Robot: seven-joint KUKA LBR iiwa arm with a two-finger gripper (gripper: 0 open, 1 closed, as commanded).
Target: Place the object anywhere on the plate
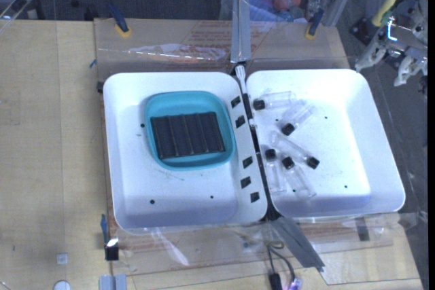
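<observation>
Around the blue plate [188, 130], white floor of the left bin [122, 146] lies bare; five clear black-capped vials [289, 146] cluster in the right bin [353, 139].

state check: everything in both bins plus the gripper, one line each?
Teal rounded-square plate: flat in the left white bin, holding a dark ribbed block.
Dark ribbed rectangular block: lying flat on the plate.
Clear plastic vials with black caps: on their sides, scattered in the right white bin, none on the plate.
Two-finger gripper: outside the bins at far right, finger state unclear.
</observation>
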